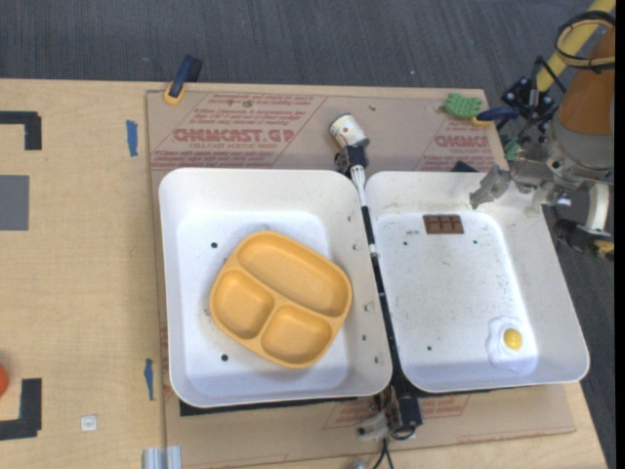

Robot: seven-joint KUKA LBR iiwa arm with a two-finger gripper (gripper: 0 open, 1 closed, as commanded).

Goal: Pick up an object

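Candidates for the pick: a brown chocolate piece [443,225] lies flat in the right bin [547,291], nearest the claw [485,191], just below and left of it. A fried egg toy [511,341] sits in the same bin's near corner, well below the claw. A yellow divided plate [280,298] lies in the left bin [186,262], far left of the claw. The claw hangs over the right bin's far rim, nothing between its tips; spread or pressed together cannot be told at this size. Judgement: the arm [586,115] is staged at the edge, no object chosen yet. Both bins rest on cardboard [244,130] on the worktop [68,262].
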